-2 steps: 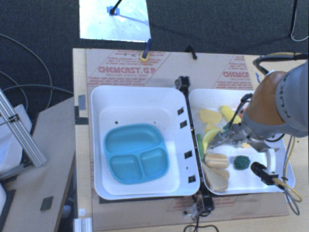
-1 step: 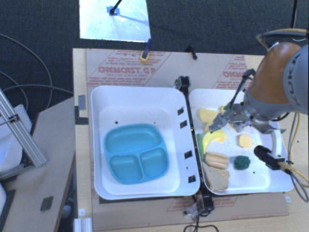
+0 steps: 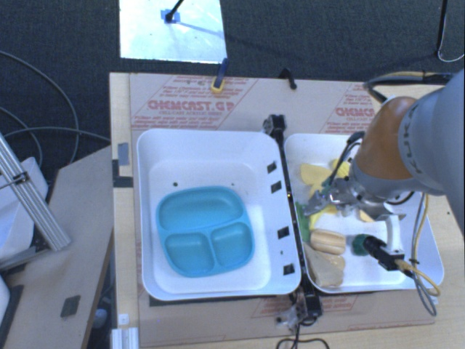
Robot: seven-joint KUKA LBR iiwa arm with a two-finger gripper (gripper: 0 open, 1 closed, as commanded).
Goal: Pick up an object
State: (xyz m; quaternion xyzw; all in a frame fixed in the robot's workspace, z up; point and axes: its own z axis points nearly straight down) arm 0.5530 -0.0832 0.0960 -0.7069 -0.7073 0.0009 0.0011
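Tan food piece (image 3: pixel 326 268): lies at the near end of the right bin, just in front of the bun-shaped piece.
Bun-shaped piece (image 3: pixel 327 241): tan with a lighter band, lying crosswise in the right bin, near the claw and slightly nearer the camera than it.
Green piece (image 3: pixel 359 244): small dark green item just right of the bun-shaped piece, beside a black part of the arm's wrist.
Claw (image 3: pixel 314 203): low over the middle of the right bin, reaching toward the divider side; whether its fingers are apart or together cannot be told, and nothing is seen between them.
Yellow pieces (image 3: pixel 314 174): pale yellow items just beyond the claw, toward the far end of the right bin; more yellow shows under the wrist.
Right bin (image 3: pixel 429 257): shallow, white, holding all the loose food-like items.
Left bin (image 3: pixel 196 151): shallow, white, touching the right bin along the divider; it holds the blue plate.
Blue plate (image 3: pixel 205 229): three-compartment, lying flat in the near half of the left bin.
Arm (image 3: pixel 407 147): grey with orange band, entering from the right above the right bin.
Tabletop (image 3: pixel 189 104): printed board under both bins.
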